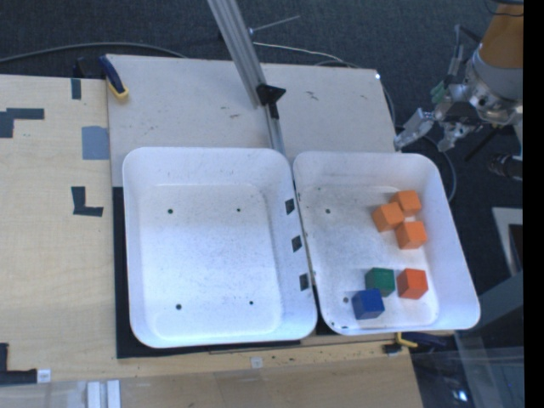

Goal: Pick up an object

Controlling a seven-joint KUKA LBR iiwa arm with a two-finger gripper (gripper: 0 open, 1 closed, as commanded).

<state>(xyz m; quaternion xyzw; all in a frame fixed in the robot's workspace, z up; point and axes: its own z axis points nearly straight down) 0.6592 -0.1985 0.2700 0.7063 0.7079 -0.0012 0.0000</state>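
We see the gripper (422, 128) above the right bin's (448, 195) top-right rim, touching nothing. Jaws look parted and hold nothing; the blocks (399, 217) lie well apart.

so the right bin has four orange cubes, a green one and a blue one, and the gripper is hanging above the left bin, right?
Not quite: the camera view shows the gripper beyond the far right corner of the right bin, not above the left bin. The rest holds: four orange cubes, a green cube and a blue cube lie in the right bin.
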